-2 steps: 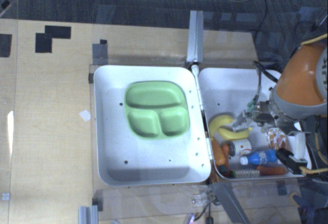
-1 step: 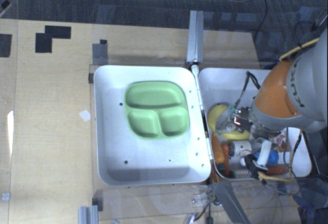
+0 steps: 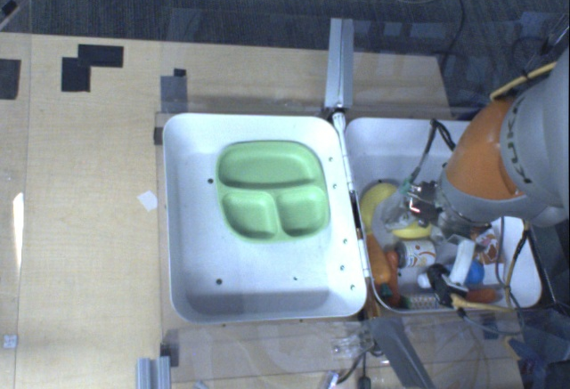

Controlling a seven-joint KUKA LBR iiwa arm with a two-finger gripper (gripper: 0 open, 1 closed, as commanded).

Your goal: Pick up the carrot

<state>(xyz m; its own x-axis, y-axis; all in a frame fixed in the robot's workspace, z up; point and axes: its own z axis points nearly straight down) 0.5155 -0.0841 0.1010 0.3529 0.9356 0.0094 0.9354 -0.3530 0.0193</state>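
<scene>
The carrot [image 3: 383,265] is an orange piece lying against the left wall of the right bin [image 3: 389,142], near its front corner. My gripper [image 3: 415,203] hangs low over the middle of that bin, above and to the right of the carrot and apart from it. It sits close to a yellow round fruit [image 3: 378,198] and a small yellow banana-like piece [image 3: 412,233]. The grey arm with its orange band [image 3: 481,160] covers the bin's right part. Nothing shows between the fingers.
The left bin [image 3: 191,227] holds a green divided tray [image 3: 272,189]. Crowded in the right bin's front are a white-and-blue bottle [image 3: 464,267], a red-orange item [image 3: 481,295] and other small things. A metal divider [image 3: 337,67] stands behind the bins.
</scene>
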